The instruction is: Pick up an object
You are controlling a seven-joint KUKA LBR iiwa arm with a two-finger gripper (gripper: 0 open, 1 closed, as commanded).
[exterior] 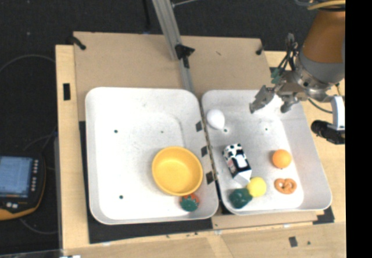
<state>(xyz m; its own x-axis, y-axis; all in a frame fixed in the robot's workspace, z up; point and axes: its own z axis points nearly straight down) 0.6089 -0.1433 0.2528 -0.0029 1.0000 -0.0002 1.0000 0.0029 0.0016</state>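
Observation:
My gripper (pixel 273 103) hangs open above the back of the right bin (pixel 302 135), with nothing between its two dark fingers. Below it in that bin lie a white egg-shaped object (pixel 215 118), a black-and-white carton (pixel 236 161), an orange ball (pixel 281 158), a yellow ball (pixel 257 186), a brown pretzel (pixel 285 185) and a dark green object (pixel 238 197). The left bin (pixel 122 135) holds a yellow bowl (pixel 177 169) and a small green and red object (pixel 189 202) at its front edge.
A grey metal pole (pixel 165 18) slants down from the top to the gap between the bins. A handheld pendant with a screen (pixel 17 184) lies off the bench at the left. The wooden bench (pixel 226 53) surrounds both bins.

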